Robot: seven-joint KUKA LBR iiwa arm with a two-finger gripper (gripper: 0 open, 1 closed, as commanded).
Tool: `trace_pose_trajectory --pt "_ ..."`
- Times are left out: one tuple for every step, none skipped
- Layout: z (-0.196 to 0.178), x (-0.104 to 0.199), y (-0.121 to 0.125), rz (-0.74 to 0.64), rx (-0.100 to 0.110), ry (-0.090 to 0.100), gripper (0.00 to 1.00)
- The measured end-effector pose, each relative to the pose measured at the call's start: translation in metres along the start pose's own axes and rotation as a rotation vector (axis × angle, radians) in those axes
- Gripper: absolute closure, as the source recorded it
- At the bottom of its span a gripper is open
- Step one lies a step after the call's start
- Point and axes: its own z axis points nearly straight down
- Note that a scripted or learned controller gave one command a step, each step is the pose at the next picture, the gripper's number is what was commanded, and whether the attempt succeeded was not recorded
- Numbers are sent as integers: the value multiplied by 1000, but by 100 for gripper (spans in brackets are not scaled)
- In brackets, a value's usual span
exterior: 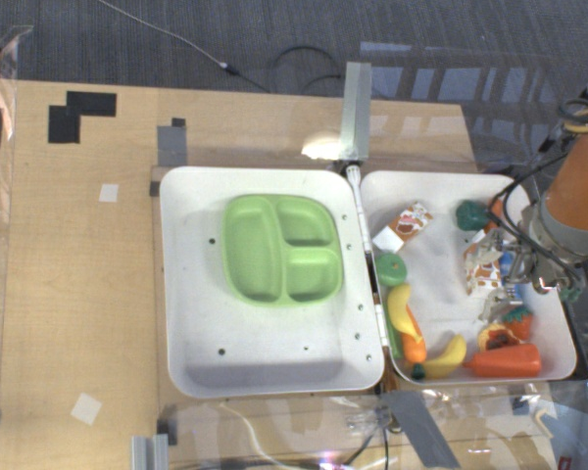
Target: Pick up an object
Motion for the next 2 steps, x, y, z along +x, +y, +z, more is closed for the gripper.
trace_pose_trajectory --pt "51 -27 20 11 6 -20 0" --pt "51 -23 56 19 4 -19 0"
